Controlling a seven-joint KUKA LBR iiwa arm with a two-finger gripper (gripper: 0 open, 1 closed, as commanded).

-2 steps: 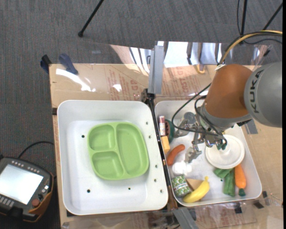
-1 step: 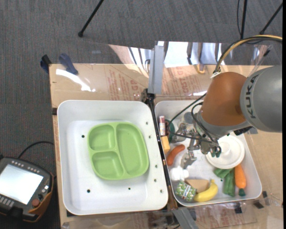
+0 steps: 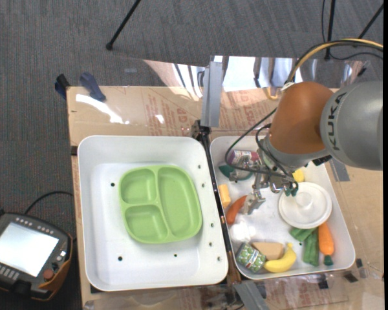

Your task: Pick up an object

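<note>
My gripper (image 3: 254, 201) hangs over the right bin (image 3: 344, 234), its metal fingers pointing down just right of a red-orange pepper-like piece (image 3: 235, 208). Nothing shows between the fingers, which look slightly apart. Around it lie a yellow block (image 3: 224, 194), a white lump (image 3: 244, 228), a white round bowl (image 3: 304, 205), a banana (image 3: 281, 262), a tan piece (image 3: 268, 248), a green leafy item (image 3: 249, 256), a carrot (image 3: 325, 237) and green pods (image 3: 308, 243).
The left bin (image 3: 97, 173) holds a light-green divided plate (image 3: 160, 203). The arm's orange wrist (image 3: 299, 124) covers the right bin's far end. A teach pendant (image 3: 26, 254) lies at the lower left, off the bench.
</note>
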